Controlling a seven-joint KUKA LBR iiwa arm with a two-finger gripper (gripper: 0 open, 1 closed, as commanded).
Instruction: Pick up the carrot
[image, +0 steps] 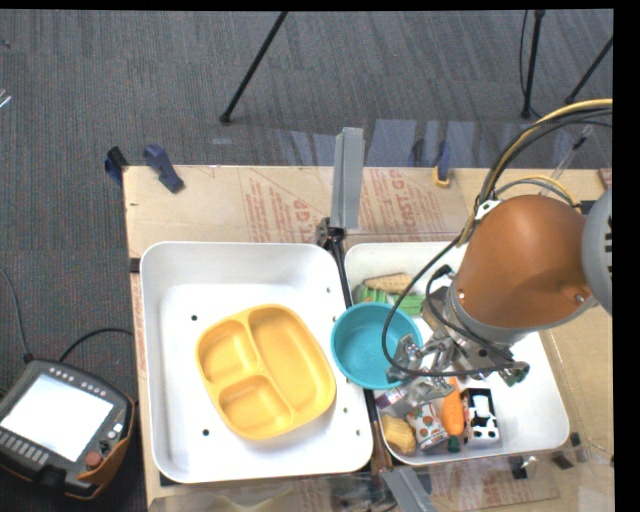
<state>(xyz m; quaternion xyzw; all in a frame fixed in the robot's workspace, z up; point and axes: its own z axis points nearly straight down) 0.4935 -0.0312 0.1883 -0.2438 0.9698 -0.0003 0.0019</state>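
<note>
Currently the arm (525, 262), a smooth orange-brown dome with grey casing at its right, hangs over the right bin (553, 405). Below it the metal pincer (432, 368) sits low over the bin's front half; whether it is wide or narrow I cannot tell, the parts blur together. Black and yellow cables loop from the arm's top.

Carrot (454, 411): small, orange, tapered, glossy like plastic, with a green tip at its lower end. It lies in the right bin's front, just below the pincer and just left of a black-and-white patterned block (482, 415). Contact between pincer and carrot not resolvable.

Teal bowl (370, 345), round and smooth, sits at the right bin's left side, its rim overlapping the divide between bins. Behind it, a tan bread-like piece (388, 283) and something green (375, 296). A printed carton (430, 427) and a pale yellowish lump (400, 433) lie near the front wall.

Left bin (180, 275): a yellow plate (265, 370), rounded, three compartments, matte plastic.

Table (250, 200) surface is printed cardboard.
</note>
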